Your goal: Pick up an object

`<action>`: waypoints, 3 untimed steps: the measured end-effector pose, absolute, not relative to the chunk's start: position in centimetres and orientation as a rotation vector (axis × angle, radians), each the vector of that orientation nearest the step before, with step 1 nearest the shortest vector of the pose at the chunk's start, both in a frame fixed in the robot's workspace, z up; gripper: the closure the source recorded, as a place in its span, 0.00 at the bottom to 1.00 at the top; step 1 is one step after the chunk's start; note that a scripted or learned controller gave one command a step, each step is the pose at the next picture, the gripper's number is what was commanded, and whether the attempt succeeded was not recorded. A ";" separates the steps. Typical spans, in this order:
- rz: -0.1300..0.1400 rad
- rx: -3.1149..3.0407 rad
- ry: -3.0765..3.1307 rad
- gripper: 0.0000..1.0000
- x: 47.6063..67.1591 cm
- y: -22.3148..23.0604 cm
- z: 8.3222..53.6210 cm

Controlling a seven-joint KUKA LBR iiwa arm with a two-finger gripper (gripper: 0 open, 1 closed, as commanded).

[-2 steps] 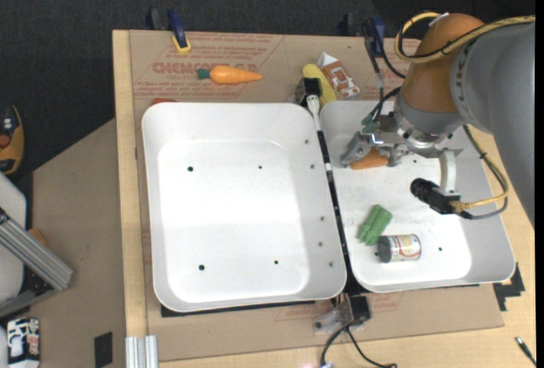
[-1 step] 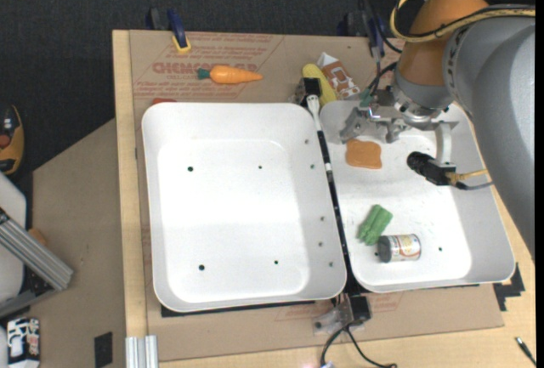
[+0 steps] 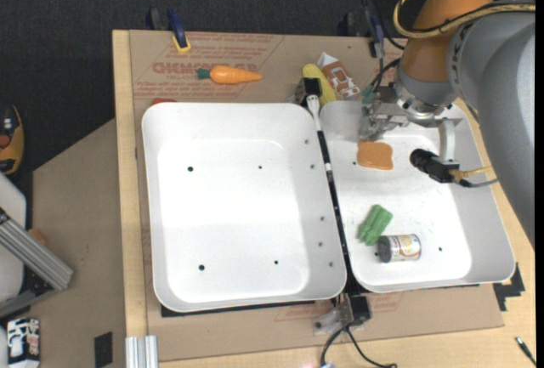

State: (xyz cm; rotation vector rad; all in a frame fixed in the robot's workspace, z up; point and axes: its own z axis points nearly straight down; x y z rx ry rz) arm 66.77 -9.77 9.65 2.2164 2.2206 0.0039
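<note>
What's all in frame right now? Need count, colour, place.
board: 1, brown, under both bins
left bin: 1, white, left on the board
right bin: 1, white, right on the board
clamp: 2, blue, on the board's far edge
carrot: 1, orange with green top, on the board behind the left bin
yellow thing: 1, yellow, on the board at the back, between the bins
packet: 1, brown and white, beside the yellow thing
orange block: 1, orange, far part of the right bin
green piece: 1, green, near part of the right bin
can: 1, silvery with a dark end, on its side by the green piece
arm: 1, grey with orange band, in from the right
gripper: 1, metal grey, just above the orange block
</note>
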 end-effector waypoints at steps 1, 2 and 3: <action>0.015 2.208 2.224 1.00 66.9 -3.2 19.2; 0.011 2.208 2.226 1.00 66.8 4.2 24.3; 0.003 2.214 2.233 1.00 66.6 12.3 22.0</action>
